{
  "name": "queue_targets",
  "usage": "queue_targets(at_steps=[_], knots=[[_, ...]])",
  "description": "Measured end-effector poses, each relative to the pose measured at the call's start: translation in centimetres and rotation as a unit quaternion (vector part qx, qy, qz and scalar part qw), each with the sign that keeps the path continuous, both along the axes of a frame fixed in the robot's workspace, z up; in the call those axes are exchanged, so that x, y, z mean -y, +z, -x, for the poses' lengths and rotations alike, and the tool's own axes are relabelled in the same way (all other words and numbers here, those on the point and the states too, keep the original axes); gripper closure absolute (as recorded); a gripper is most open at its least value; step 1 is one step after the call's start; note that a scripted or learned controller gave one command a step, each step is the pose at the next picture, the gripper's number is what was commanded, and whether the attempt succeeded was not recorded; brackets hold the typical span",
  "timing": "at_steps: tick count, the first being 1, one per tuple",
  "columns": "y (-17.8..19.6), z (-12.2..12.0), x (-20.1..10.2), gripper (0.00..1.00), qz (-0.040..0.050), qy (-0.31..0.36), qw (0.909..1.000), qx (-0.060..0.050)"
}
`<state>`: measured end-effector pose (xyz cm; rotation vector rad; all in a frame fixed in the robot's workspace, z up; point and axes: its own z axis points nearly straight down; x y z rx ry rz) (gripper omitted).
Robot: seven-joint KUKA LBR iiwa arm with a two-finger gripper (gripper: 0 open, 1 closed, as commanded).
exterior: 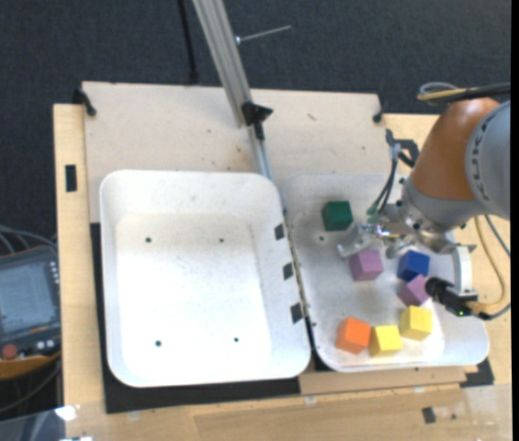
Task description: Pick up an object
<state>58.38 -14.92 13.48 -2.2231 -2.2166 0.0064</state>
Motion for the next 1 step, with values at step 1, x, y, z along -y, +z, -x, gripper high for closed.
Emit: queue_targets(at_steps=[1], knots=[[-3.78,-0.09,0.16,0.00,0.0008,0.000,1.0000,0.004]])
